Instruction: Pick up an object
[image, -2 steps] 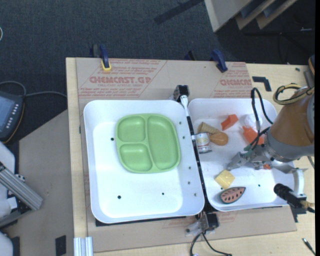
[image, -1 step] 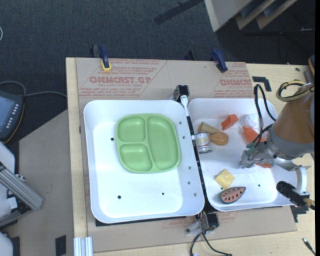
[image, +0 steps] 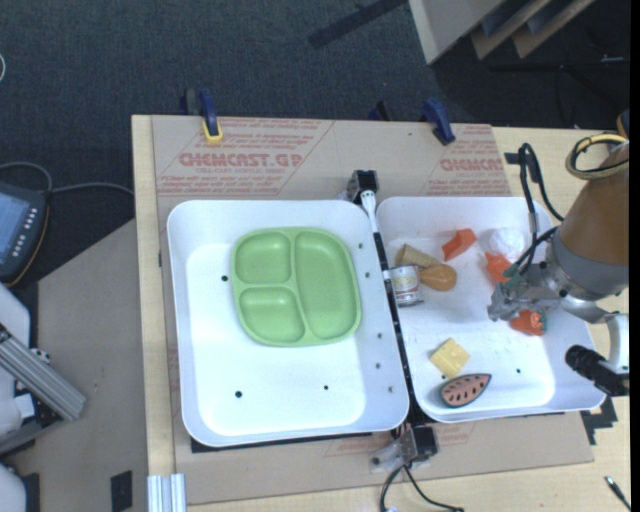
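The grey two-finger gripper (image: 516, 300) sits low in the right white plastic bin (image: 420, 215), fingers seemingly pinching a small orange-red plastic piece (image: 528, 321), a grasp that looks shallow and off-centre, so the piece could slip free when lifted

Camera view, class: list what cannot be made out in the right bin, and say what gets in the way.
1. Gripper: too small and cluttered to tell its state or whether it holds anything.
2. Orange piece under the gripper: partly covered by it, identity unclear.
3. White object near the bin's far wall: washed out against the white right bin.
4. Arm: cut off by the view's right edge.
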